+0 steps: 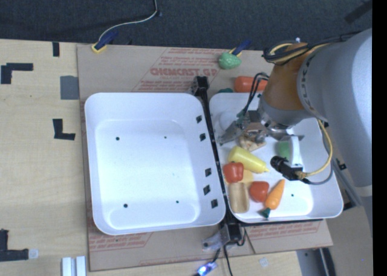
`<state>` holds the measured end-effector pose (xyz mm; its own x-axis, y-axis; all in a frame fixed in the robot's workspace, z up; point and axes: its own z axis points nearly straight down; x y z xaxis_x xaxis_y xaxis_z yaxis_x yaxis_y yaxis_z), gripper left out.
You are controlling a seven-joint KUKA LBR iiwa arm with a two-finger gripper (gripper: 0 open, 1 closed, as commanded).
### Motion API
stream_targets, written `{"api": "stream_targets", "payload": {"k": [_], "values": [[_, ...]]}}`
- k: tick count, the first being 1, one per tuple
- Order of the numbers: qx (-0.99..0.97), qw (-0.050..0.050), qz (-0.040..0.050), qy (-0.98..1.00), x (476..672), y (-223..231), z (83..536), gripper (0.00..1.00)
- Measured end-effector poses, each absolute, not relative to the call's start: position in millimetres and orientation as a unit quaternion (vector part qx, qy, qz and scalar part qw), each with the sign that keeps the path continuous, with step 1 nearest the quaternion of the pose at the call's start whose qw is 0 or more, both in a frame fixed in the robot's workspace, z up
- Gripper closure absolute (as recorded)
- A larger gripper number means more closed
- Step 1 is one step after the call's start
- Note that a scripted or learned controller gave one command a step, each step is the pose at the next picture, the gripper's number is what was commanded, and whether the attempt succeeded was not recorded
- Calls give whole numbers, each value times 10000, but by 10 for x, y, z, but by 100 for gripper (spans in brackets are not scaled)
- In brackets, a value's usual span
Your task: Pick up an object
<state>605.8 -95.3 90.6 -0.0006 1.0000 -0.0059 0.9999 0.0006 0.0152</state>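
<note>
Gripper state: two-finger metal gripper (pixel 242 131) low in right white bin (pixel 323 205); cannot tell its opening or any hold.
Target location: yellow plastic pepper (pixel 248 159) just beside gripper, among toy foods.
Progress: lift remaining.

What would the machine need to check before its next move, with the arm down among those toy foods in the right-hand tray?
1. Pincer over the right bin, where the objects lie: ok.
2. Something to pick lies close by: ok; the yellow piece sits just below the pincer.
3. An object already between the pincer's tips: cannot tell; the wrist hides that spot.
4. Room around the target: not ok; the yellow piece, red pieces and carrot are crowded together.
5. Black cable clear of the objects: not ok; it hangs low beside the carrot.
</note>
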Motion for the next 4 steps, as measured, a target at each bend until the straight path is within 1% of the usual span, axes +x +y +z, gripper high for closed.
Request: {"api": "stream_targets", "payload": {"k": [1,2,3,4], "values": [[7069,90,31,7073,6081,-968,1011,100],[7042,74,74,7099,6694,-384,2941,100],[7063,-14,-16,7079,6437,-170,2541,100],[7032,34,57,7109,6667,650,3700,100]]}}
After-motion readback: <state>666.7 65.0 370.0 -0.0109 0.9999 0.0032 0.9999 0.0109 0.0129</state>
